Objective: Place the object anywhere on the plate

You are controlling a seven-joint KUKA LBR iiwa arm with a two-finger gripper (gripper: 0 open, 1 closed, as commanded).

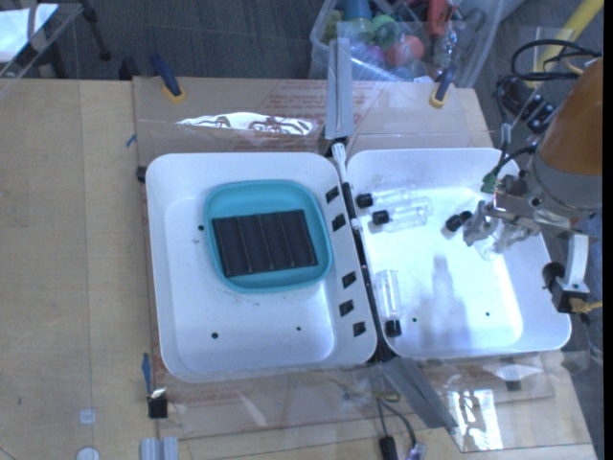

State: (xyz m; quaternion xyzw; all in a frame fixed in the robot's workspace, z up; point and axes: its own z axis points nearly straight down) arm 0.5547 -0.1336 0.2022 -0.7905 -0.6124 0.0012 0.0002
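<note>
Plate, teal with a dark ribbed mat in it, waits in the left bin. My gripper hangs over the right bin, near its far right side, and something clear and pale seems to sit at its tip, though the glare there is too strong for me to be sure; whether my jaws are apart or clamped I cannot tell. Three clear vials lie in that bin: two near the divider, one lower down. I judge this the pick step. Next calls for a lift clear of the divider, then a carry left over the plate.
</note>
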